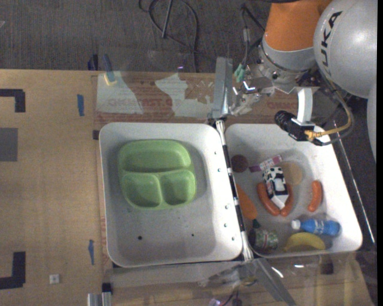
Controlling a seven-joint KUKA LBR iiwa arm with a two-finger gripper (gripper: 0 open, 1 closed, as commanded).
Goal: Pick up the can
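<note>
Presently: can lying in right bin, arm hanging off the bins' far edge

Surface first. The bench (pixel 48 179) is tan board with black tape marks (pixel 15 100) at its 9 o'clock side and short blue tape strips (pixel 80 105) near the left bin's 11 o'clock corner. Beyond the bench, at 12 o'clock, I see dark floor (pixel 72 30) with loose cables (pixel 173 18).

Left bin (pixel 155 239): one green divided plate (pixel 157 173), sitting toward the bin's 12 o'clock half.

Right bin (pixel 350 209):
- The can (pixel 264 239) is dark green and sits in the 7 o'clock corner, against the wall shared with the left bin.
- A banana (pixel 304 242) is just beside the can at its 3 o'clock, and a blue bottle (pixel 317 226) lies by the banana at its 1 o'clock.
- A carrot (pixel 245 203) lies along the shared wall, at the can's 11 o'clock.
- A cow-patterned carton (pixel 276 184) sits mid-bin across a reddish sausage; a second sausage (pixel 315 196) lies at 3 o'clock.
- A brown ball (pixel 239 163) and a pink marker (pixel 267 163) are at 11 o'clock.

The gripper (pixel 246 89) hangs past the right bin's 11 o'clock corner, well apart from the can. I cannot tell from this view whether it is released or clenched. Nothing is visibly held.
</note>
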